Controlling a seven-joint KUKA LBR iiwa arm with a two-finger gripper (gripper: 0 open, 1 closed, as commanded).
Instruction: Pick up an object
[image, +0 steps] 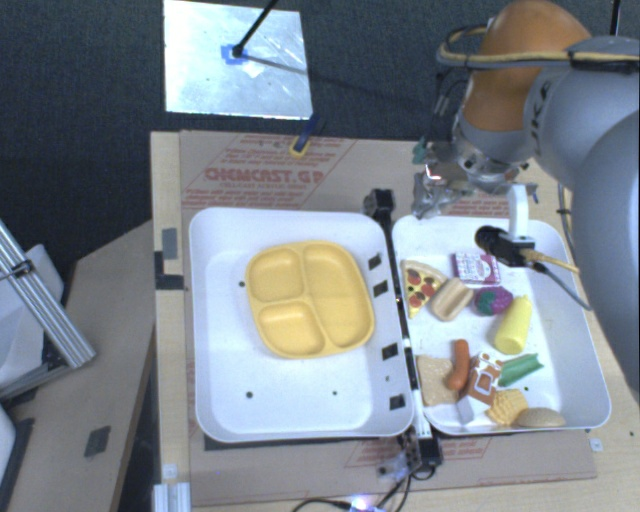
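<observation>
My gripper (430, 203) hangs over the back left corner of the right bin (590, 385), with nothing seen in it. Toy food lies in that bin in front of it: a pizza slice (422, 283), a tan bun (451, 298), a pink and white box (474, 266), purple grapes (492, 300) and a yellow corn cob (513, 324). Nearer the front edge are a red sausage (459, 364), a green vegetable (520, 368), a cracker (433, 378), a small orange carton (485, 378), a waffle (507, 405) and a bread loaf (542, 417).
The left bin (215, 380) holds a yellow divided plate (308, 298). A black ridge with clips (392, 300) separates the two bins. A shiny metal sheet (238, 58) lies behind the bench. The grey arm (590, 120) fills the upper right.
</observation>
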